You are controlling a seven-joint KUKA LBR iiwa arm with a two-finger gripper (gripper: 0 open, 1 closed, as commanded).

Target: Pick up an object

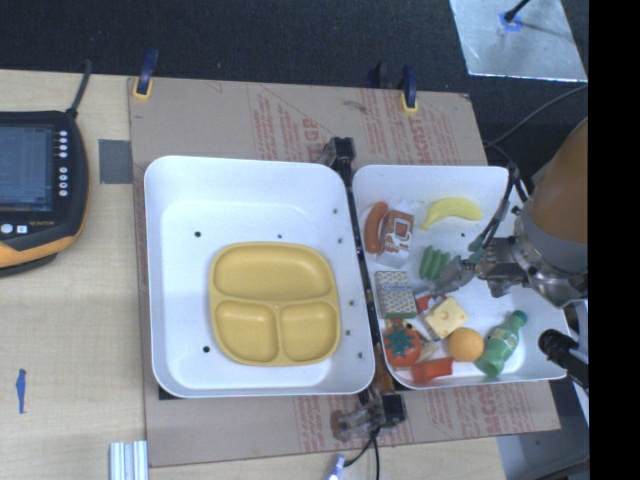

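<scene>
The right bin (497,178) holds several toy foods: a yellow banana (452,210), a red sausage (375,228), a green pea pod (433,263), a waffle square (393,293), a cheese wedge (446,318), an orange (465,344), a green bottle (501,344), a tomato (402,345) and a red pepper (432,370). My gripper (446,282) reaches in from the right, low over the middle of this bin. Its tip sits just below the pea pod and above the cheese wedge. Nothing shows as held.
In the left bin (175,193) lies a yellow divided plate (273,302). A control pendant (38,190) rests on the bench at far left. Cardboard (250,118) lies under both bins, clamped at the back. The arm's body (555,218) overhangs the right bin's right edge.
</scene>
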